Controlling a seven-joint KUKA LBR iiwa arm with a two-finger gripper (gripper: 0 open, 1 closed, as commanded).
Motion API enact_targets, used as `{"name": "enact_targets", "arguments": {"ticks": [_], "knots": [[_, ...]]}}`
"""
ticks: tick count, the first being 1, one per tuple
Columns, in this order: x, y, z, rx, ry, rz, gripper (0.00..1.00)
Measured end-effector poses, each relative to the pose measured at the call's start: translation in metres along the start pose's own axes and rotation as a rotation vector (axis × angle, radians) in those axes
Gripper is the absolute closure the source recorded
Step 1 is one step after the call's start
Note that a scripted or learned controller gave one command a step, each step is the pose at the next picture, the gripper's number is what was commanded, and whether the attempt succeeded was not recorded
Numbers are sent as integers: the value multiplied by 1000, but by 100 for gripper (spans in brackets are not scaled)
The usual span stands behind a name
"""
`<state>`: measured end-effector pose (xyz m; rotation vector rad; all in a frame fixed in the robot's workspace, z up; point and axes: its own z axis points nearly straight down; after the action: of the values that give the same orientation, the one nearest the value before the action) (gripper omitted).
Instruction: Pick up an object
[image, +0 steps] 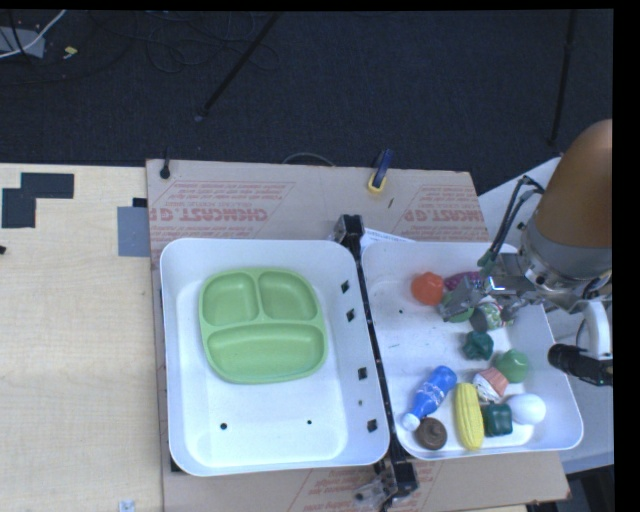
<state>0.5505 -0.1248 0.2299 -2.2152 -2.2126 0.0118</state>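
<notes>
Two bins sit side by side on a cardboard sheet (250, 205): the left bin (190, 420) holds a divided plate (263, 325) toward its far side. In the right bin (400, 330), a ball (427, 288) lies at the far side, with the gripper (480, 300) just right of it among small toys. Nearer the front edge a bottle (430, 392), a doughnut (432, 433), a corn cob (468, 415) and an egg (527, 408) cluster together, the doughnut left of the cob and the egg to its right.
</notes>
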Motion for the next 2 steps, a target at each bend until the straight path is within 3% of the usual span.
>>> {"name": "enact_targets", "arguments": {"ticks": [1, 2], "knots": [[0, 2, -6, -10, -1, -2, 0], [-1, 6, 58, -4, 0, -2, 0]]}}
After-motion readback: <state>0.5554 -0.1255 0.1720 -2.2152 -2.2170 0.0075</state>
